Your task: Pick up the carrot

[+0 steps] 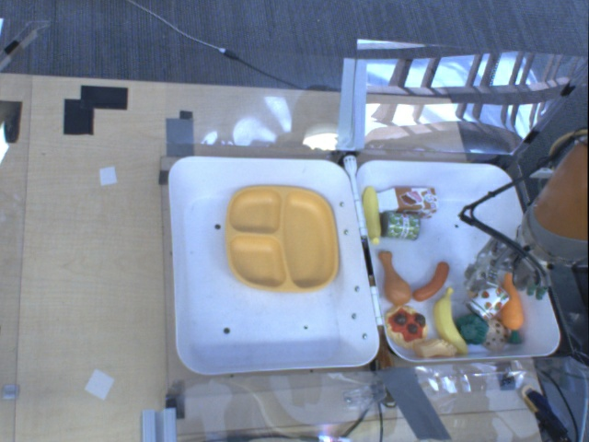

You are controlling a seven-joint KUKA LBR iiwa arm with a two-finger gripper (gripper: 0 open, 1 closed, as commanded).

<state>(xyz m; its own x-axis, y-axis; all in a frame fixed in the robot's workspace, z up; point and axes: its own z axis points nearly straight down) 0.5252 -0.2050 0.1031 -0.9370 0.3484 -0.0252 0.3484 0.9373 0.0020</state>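
The arm enters from the right of the camera view and its gripper (497, 279) stands low over the right-hand bin (460, 178), at that bin's right side, directly beside the carrot (512, 309). The carrot is an orange piece lying near the bin's lower right corner, next to a green leafy item (474, 328) and a small patterned packet (488, 299). Whether the gripper is wide, narrow or closed on anything cannot be told: the metal parts at the wrist blur together with the clutter beneath them. No part of the carrot is seen raised clear of the bin floor, so the pick is judged not yet accomplished. The approach appears largely done; what is left is a confirmed grasp and the lift. Other contents of the same bin sit to the left: a banana (447, 319), a sausage (431, 282), a chicken drumstick (394, 280), a pizza slice (407, 323), a green can (400, 226) and a corn cob (371, 214). The left-hand bin (198, 339) holds a yellow divided plate (281, 238), well apart from the work.
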